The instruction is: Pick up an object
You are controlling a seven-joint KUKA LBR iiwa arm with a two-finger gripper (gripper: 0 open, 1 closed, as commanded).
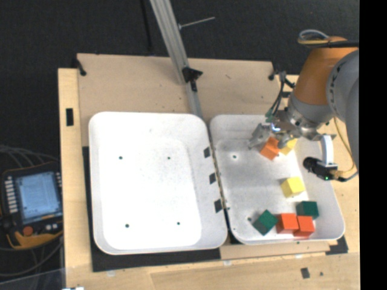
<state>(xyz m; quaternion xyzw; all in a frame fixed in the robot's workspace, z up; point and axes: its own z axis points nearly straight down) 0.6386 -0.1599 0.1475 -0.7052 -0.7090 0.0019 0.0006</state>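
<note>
The left bin [148,183] sits on the tabletop [242,80]. In the right bin [242,174], the pincer [270,142] is clenched on an orange block [269,149], held at the bin's far end. A yellow block [292,186] lies nearer. Risk: the block appears gripped off-centre and may slip during lifting. No legible labels.

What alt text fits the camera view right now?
The gripper hangs over the far end of the right bin, an orange block just below it. Nearer lie a yellow block, two green blocks and two more orange ones.
</note>
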